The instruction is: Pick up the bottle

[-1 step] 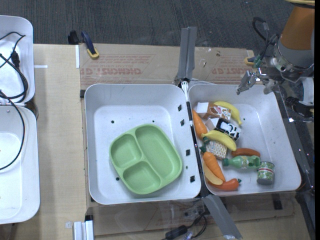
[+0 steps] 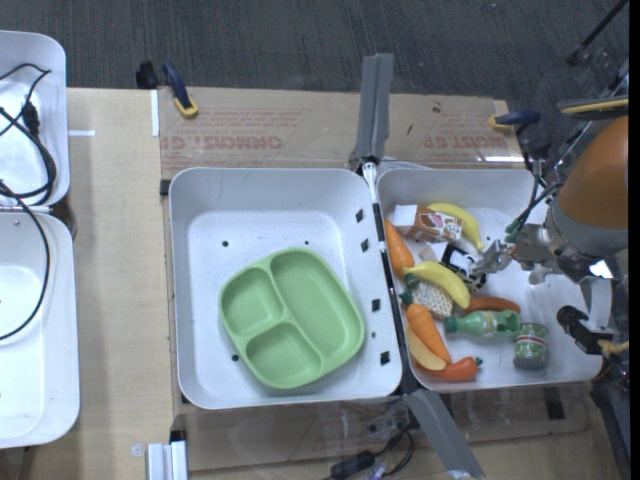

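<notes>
1. The green bottle lies on its side in the right bin, near that bin's front edge, its cap end pointing toward the divider between the bins.
2. Crowding it: a carrot just to its left, an orange-red pepper-like piece touching along its far side, and a small green-labelled can just beside its base, toward the bin's front right corner.
3. A banana lies across the bin's middle, another yellow banana with a brown packet sits near the back edge, and a long carrot runs along the left wall.
4. The gripper sits over the middle of the right bin, behind the bottle and apart from it; whether its fingers are spread or pressed together cannot be told at this size.
5. The left bin carries a green divided plate toward its front, with bare floor along its back edge and left wall.
6. Red print on the cardboard behind the bins appears reversed and cannot be read with certainty; the can's and bottle's labels are too small to read.
</notes>
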Tool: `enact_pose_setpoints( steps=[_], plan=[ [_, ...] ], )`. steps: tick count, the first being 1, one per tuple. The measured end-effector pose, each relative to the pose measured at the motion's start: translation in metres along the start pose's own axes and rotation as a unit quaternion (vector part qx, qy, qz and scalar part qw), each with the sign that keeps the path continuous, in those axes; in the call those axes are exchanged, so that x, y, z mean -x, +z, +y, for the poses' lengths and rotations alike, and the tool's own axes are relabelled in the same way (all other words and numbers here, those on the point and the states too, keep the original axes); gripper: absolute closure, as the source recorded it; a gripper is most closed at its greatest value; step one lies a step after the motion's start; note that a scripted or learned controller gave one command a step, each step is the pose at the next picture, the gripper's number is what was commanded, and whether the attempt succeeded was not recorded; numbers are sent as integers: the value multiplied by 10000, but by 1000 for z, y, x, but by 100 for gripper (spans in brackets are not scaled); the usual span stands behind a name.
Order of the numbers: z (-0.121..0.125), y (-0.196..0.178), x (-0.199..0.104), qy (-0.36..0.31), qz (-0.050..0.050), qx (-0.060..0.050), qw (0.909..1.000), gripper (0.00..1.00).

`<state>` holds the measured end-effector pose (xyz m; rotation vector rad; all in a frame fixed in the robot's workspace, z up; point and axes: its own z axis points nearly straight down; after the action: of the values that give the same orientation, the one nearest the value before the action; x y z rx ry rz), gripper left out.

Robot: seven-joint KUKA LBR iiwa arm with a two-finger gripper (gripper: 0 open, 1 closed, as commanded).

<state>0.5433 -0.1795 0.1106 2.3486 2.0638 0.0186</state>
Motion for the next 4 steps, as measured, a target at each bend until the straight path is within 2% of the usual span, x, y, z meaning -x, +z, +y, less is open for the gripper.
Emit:
enact_pose_setpoints(
  steps=[1,2,3,4],
  plan=[
    [-42,8,-57,-209,-22,36,9998,0],
    [-66,10,-43,-191,-12,12,9998,0],
    [-70,18,-22,-852,12,-100,9963,0],
    [-76,17,-75,-1258,6,-91,9920,0]
  ],
)
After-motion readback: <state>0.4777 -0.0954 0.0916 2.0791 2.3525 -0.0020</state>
